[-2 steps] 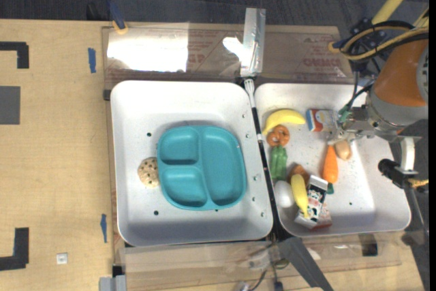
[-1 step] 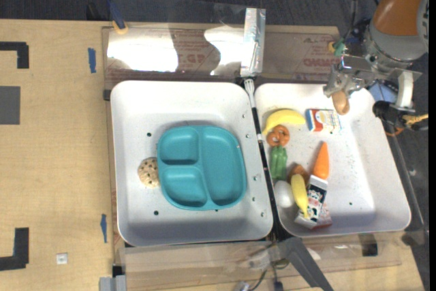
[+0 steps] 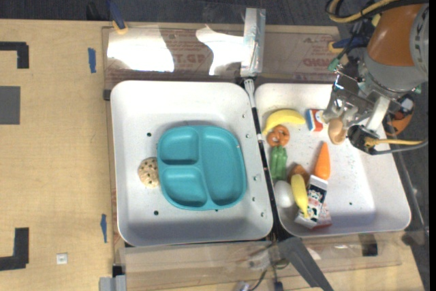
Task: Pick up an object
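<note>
The gripper (image 3: 338,120) hangs over the back of the right bin (image 3: 381,208), its metal body reaching down from the grey and orange arm (image 3: 398,37), and a small tan, egg-like object (image 3: 336,132) sits at its tip; whether that object is clasped or merely lying beneath it cannot be told from this view. Just left of the gripper stands a small red, white and blue carton (image 3: 313,120), and beyond that a banana (image 3: 284,119) curves along the bin's back left corner. Below the banana lies an orange round piece (image 3: 276,137), touching a green vegetable (image 3: 278,161) that runs toward the front. Just below the gripper and slightly left, a carrot (image 3: 322,161) points upward, its lower end meeting a printed box (image 3: 315,201) that lies near the front wall. A yellow piece (image 3: 299,191) rests against the box's left side, with a white round thing (image 3: 283,194) beside it at the bin's left wall. To the gripper's right, a yellow cable (image 3: 398,142) crosses the bin's edge. Well to the left, the left bin (image 3: 136,112) holds a teal divided plate (image 3: 202,165) in its middle and a cookie (image 3: 148,172) touching the plate's left rim. Both bins rest on the counter (image 3: 48,146), with a cardboard sheet (image 3: 293,51) behind them.
</note>
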Available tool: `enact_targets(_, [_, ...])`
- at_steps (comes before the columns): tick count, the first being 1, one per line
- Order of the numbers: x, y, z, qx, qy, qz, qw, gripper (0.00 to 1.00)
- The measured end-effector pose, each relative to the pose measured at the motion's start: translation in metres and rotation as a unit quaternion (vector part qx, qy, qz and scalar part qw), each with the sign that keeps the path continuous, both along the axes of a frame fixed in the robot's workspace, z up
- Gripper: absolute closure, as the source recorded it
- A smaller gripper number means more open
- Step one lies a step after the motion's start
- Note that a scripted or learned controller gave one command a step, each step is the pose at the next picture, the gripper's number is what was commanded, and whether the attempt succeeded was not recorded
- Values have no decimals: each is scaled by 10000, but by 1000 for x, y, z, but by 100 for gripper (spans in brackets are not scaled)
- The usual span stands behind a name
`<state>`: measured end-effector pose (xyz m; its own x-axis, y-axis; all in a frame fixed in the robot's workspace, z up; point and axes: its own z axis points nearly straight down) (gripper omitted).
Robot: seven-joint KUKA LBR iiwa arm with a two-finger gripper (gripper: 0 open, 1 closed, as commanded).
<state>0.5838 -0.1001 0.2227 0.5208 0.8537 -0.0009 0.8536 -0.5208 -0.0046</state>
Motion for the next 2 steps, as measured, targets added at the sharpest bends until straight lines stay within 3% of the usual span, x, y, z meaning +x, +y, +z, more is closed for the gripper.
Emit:
enact_targets(1, [49, 85, -41, -1, 0, -492, 9988, 100])
enact_targets(2, [11, 38, -2, -6, -16, 937, 9956, 100])
